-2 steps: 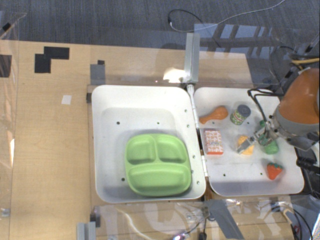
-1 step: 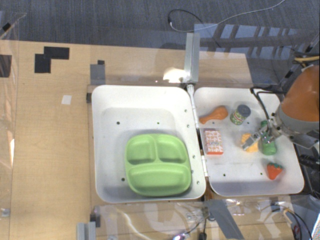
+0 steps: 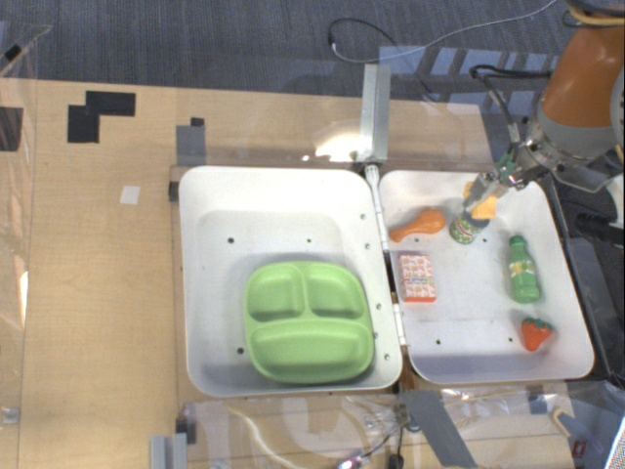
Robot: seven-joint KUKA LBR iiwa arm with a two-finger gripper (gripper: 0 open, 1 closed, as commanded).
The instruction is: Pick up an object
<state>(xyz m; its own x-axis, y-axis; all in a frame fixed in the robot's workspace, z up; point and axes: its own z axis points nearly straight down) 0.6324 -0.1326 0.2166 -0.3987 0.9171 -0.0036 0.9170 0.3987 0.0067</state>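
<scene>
Camera view presents two white bins side by side. A green divided plate (image 3: 309,322) is seen in the left bin (image 3: 210,203). In the right bin (image 3: 562,355) are seen a toy chicken drumstick (image 3: 419,226), a small pink carton (image 3: 417,277), a green bottle (image 3: 522,270), a toy strawberry (image 3: 534,333) and a small can (image 3: 466,229) with a yellow piece just above it.

The gripper (image 3: 493,186) is positioned over the far part of the right bin, just above the can. Whether it is spread or closed cannot be told, and no object is confirmed as held.

The can is judged the nearest candidate. It is expected to be light, rigid and smooth-sided, so slippage is possible. It should be taken across its round wall, near mid-height. The drumstick is expected to be hollow plastic and best gripped at its narrow end. The bottle lies flat and should be gripped across its body.
</scene>
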